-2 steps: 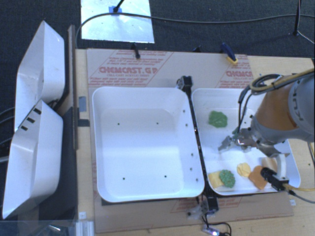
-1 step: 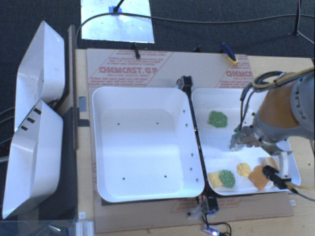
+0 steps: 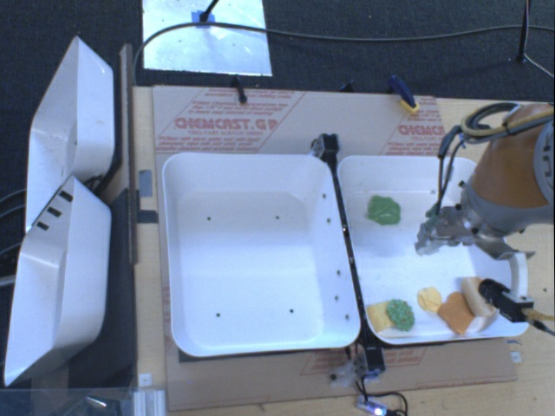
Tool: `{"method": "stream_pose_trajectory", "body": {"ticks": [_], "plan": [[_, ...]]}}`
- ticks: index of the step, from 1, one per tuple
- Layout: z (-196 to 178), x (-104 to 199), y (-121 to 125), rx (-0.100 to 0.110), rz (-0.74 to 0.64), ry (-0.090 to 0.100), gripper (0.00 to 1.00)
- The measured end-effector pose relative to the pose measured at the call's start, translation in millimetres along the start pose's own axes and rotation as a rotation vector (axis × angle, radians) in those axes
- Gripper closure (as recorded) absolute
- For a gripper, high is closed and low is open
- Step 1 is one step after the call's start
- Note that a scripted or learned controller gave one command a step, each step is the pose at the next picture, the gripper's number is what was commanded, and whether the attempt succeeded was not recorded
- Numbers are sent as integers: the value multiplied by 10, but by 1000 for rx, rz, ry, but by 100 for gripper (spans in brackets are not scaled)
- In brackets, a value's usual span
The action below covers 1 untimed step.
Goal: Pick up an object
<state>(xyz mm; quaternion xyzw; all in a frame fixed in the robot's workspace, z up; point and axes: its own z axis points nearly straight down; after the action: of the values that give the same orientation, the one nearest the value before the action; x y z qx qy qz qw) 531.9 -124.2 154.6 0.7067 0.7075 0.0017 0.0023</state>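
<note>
The right bin (image 3: pixel 395 173) holds several small items. A green leafy piece (image 3: pixel 383 210) lies near its middle. Along the front wall sit a yellow block with a green broccoli-like piece (image 3: pixel 398 314) on it, a small yellow piece (image 3: pixel 429 299), an orange wedge (image 3: pixel 455 313) and a pale bread-like piece (image 3: pixel 477 295). My gripper (image 3: pixel 431 240) hangs over the right bin, right of the green leafy piece and above the front items. Nothing shows between its fingers.
The left bin (image 3: pixel 251 250) stands beside the right one, sharing a black divider clip (image 3: pixel 327 146). Two spare white bins (image 3: pixel 65 224) lean at the far left. A metal plate (image 3: pixel 205 24) and cables lie behind the bench.
</note>
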Motion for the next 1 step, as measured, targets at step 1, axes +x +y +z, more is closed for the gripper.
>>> {"method": "stream_pose_trajectory", "body": {"ticks": [1], "plan": [[-629,-22,9,-1,0,0,100]]}}
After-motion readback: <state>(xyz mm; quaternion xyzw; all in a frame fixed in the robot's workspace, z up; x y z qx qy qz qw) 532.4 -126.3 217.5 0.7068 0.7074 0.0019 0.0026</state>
